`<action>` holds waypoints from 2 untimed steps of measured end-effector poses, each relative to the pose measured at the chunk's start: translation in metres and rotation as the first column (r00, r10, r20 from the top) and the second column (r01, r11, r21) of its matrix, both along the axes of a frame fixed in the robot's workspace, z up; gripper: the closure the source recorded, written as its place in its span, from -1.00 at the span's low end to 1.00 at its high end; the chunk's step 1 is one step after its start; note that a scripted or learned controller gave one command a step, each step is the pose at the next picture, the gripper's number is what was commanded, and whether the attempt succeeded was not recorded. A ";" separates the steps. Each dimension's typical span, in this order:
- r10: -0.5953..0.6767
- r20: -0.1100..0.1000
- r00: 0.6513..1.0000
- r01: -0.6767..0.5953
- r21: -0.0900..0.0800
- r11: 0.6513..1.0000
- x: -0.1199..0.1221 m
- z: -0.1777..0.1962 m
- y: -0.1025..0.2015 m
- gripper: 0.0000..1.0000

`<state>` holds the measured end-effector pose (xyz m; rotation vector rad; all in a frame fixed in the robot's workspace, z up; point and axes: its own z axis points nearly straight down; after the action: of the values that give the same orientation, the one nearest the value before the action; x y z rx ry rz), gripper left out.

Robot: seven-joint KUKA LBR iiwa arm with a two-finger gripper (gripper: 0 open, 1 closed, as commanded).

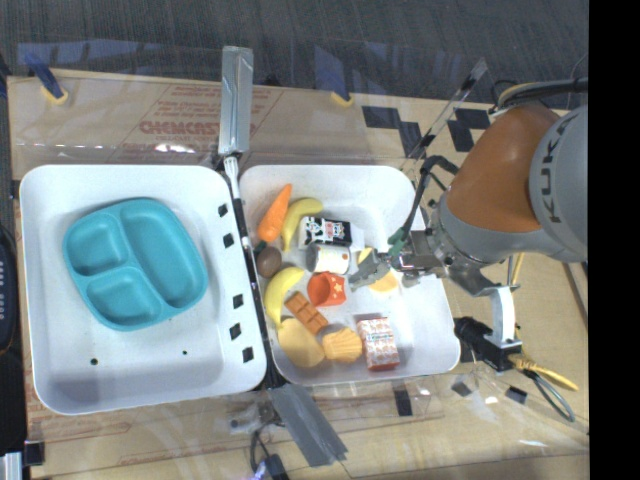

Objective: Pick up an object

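Yellow toy piece (384,282) is lying in the right bin (430,353) under my gripper (385,268); I'm reading the fingers as straddling it, but nothing is lifted yet, so the pick is pending.

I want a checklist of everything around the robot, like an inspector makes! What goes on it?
Surface: wooden bench bearing two white bins; left bin, right bin.
Job's things: toy food piled in the right bin: carrot, banana, small milk carton, orange cup, red and white box, yellow lumps near the front.
Clutter: blue divided plate in the left bin.
Gripper: gripper low over the right bin's right side, beside a yellow piece; grasp cannot be told.
Cables: thin black lines behind the arm; yellow-ended wire at the bench's right.
Surroundings: dark carpet; grey tape between the bins.
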<state>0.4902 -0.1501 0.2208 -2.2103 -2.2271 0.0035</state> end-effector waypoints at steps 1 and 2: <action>0.015 -0.003 1.000 -0.015 0.000 1.000 -0.008 -0.051 -0.011 -1.00; 0.096 0.005 0.995 -0.096 -0.002 0.995 0.027 -0.121 0.045 -1.00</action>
<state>0.5176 -0.1052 0.0999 -2.1041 -2.3348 -0.0002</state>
